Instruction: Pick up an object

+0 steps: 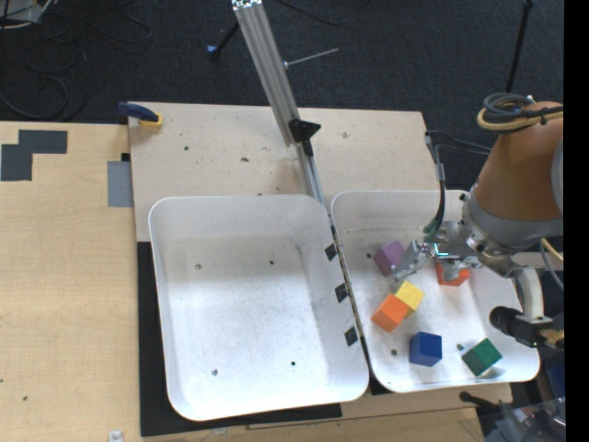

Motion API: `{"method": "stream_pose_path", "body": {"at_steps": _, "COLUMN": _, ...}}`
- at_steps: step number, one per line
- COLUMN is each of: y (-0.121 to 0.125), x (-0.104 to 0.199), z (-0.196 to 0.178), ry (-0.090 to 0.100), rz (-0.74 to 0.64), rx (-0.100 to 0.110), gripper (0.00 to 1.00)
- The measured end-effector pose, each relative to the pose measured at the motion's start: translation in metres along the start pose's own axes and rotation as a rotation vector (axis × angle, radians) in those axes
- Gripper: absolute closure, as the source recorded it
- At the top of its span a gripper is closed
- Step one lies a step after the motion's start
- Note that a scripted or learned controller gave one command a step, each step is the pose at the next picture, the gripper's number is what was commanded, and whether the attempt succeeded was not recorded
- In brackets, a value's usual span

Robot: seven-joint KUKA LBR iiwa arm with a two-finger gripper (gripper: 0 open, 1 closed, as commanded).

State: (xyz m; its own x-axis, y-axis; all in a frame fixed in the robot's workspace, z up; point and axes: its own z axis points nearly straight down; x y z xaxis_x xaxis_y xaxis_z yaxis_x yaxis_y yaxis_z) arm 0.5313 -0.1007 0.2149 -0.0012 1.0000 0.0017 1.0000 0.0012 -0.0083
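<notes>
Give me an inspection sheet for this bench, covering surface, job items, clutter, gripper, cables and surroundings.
Surface: wooden bench bearing a left bin and a right bin, side by side.
Job's things: all in the right bin: purple block, yellow block touching orange block, blue block, green block, red block partly hidden under the gripper.
Clutter: blue and yellow clamp at the bench's far edge; grey patches on the wood.
Gripper: gripper low over the right bin between the purple and red blocks; finger state unclear.
Cables: coiled cable on the arm; black cords on the floor.
Surroundings: slanted aluminium rail, dark floor.
</notes>
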Motion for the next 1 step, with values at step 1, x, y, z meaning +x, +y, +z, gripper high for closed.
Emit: {"method": "stream_pose_path", "body": {"at_steps": 1, "y": 0.0006, "x": -0.0018, "z": -0.0020, "ry": -0.001, "rz": 0.004, "rx": -0.005, "gripper": 0.00}}
